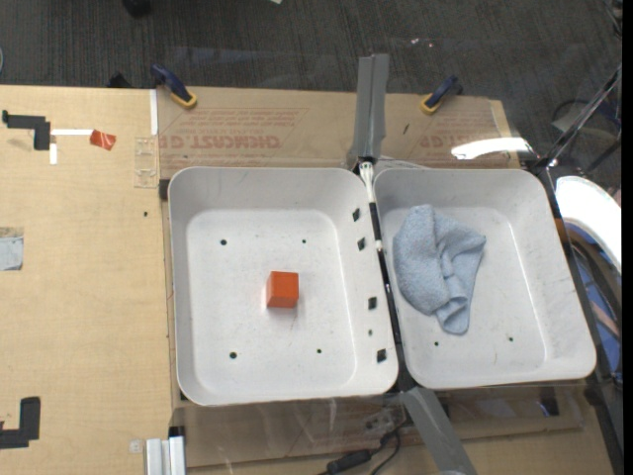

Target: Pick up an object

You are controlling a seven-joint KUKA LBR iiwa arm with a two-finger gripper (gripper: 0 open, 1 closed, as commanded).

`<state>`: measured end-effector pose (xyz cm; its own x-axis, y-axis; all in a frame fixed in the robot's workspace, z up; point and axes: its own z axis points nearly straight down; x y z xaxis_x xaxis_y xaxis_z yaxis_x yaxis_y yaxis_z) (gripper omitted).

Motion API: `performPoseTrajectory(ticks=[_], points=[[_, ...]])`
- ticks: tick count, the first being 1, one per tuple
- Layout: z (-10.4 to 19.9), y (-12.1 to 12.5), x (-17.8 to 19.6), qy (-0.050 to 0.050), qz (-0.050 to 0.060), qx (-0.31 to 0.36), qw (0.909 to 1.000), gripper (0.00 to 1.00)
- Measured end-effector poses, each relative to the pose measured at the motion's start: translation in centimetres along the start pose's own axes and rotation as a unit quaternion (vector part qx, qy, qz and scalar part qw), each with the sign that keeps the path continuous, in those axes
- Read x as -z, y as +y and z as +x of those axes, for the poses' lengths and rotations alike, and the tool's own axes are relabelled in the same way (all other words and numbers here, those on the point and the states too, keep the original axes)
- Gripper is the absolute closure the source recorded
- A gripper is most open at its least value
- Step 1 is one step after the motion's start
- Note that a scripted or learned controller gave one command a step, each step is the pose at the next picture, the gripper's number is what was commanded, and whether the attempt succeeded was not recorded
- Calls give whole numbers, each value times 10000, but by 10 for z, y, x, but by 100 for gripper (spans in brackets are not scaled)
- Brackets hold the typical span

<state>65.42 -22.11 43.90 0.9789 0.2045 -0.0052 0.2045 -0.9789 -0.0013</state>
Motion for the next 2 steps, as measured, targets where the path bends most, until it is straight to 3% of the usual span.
performPoseTrajectory(ticks=[1,2], points=[[1,0,0,1,0,-1,10000,100],[-44,-8,1,3,4,-30,10000,100]])
